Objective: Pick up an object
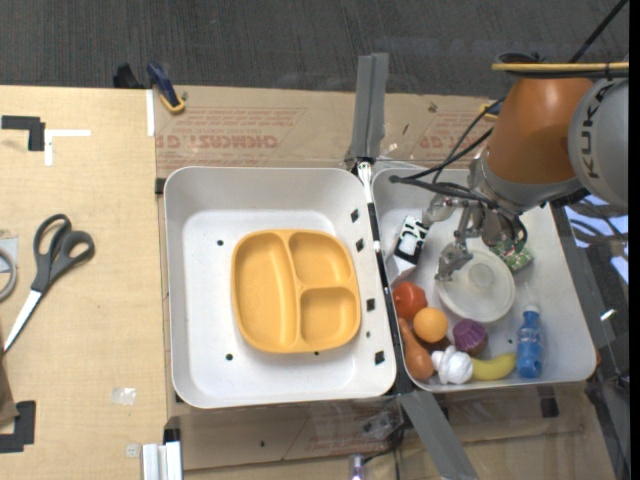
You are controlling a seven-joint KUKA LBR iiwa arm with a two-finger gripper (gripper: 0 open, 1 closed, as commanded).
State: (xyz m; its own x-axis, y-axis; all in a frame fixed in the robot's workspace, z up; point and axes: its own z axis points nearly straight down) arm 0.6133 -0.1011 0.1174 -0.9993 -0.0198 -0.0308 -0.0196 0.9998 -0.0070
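Camera view, from above at a slant. Two shallow white bins side by side on the desk (pixel 80 168): left bin (pixel 190 298) carrying a yellow divided plate (pixel 296 290) with three compartments, lying flat near its middle. Right bin (pixel 565 298) crowded toward its near end with small things: a white round bowl (pixel 478 286), a red tomato-like ball (pixel 409 296) just beside an orange ball (pixel 430 324), a purple round piece (pixel 470 336), a white knobbly piece (pixel 456 367) touching a yellow banana (pixel 493 368), a brownish long piece (pixel 417 356) along the bin's left wall, a blue bottle (pixel 529 344) lying near the right wall, and a black-and-white box (pixel 409 238) farther back by the divider.

Grey arm with orange band (pixel 535 133) reaching in from the right, over the far half of the right bin. Tool (pixel 462 246) hanging just above the bowl's far-left rim, metal fingers pointing down; spread or pressed together cannot be told amid cables and glare, and nothing seen pinched between them.

Scissors (pixel 48 258) lying on the desk well left of both bins.
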